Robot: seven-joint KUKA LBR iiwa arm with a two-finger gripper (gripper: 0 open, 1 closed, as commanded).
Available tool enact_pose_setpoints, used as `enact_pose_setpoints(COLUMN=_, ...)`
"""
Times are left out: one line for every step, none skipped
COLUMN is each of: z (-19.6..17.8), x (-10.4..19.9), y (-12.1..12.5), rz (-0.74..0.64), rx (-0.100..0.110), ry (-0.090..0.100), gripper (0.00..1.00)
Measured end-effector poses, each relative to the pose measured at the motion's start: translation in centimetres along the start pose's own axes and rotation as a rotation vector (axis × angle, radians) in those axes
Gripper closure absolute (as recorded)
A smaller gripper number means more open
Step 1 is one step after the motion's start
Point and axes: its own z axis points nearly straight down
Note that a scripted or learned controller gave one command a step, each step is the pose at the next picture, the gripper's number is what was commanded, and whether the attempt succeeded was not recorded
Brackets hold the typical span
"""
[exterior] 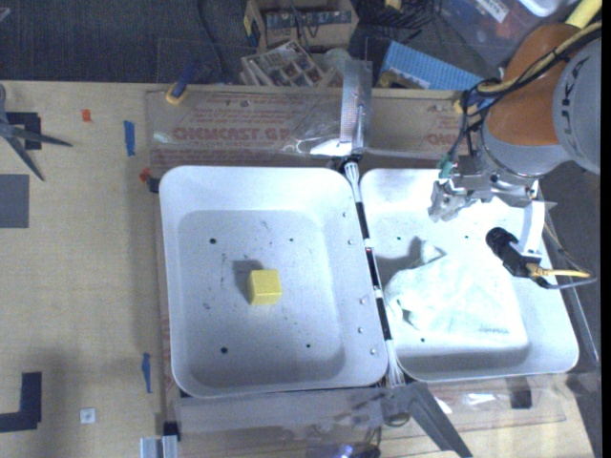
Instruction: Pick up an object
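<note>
Bins, two, shallow, white, set side by side on the desk (76, 284).

Left bin (191, 184): holds one yellow block (265, 286), small and cube-like, lying just below the bin's centre on the speckled floor, a short shadow at its 10 o'clock side. Nothing touches it.

Right bin (554, 351): holds a crumpled white cloth (458, 299), spread from the bin's centre toward its 5 o'clock corner, pale against the bin floor and hard to outline.

Gripper (447, 201): hangs over the right bin's 12 o'clock part, above and at 12 o'clock from the cloth, well apart from the yellow block. Fingers: small and blurred against the white floor; how far open they are cannot be told. Nothing is seen between them.

Arm (535, 93): grey with orange band, entering from 2 o'clock, cables looping along it.

Far side: a clear plastic sheet (248, 127) with red lettering lies on the desk beyond both bins.
</note>
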Motion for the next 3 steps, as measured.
enact_pose_setpoints(z=-1.2, x=-2.4, y=1.1, rz=-0.115, rx=0.001, ry=0.000, gripper=1.00)
enact_pose_setpoints(z=-2.7, x=6.9, y=6.0, rz=0.239, rx=0.004, ry=0.001, gripper=1.00)
enact_pose_setpoints(z=-4.6, x=9.2, y=6.1, rz=0.690, rx=0.005, ry=0.000, gripper=1.00)
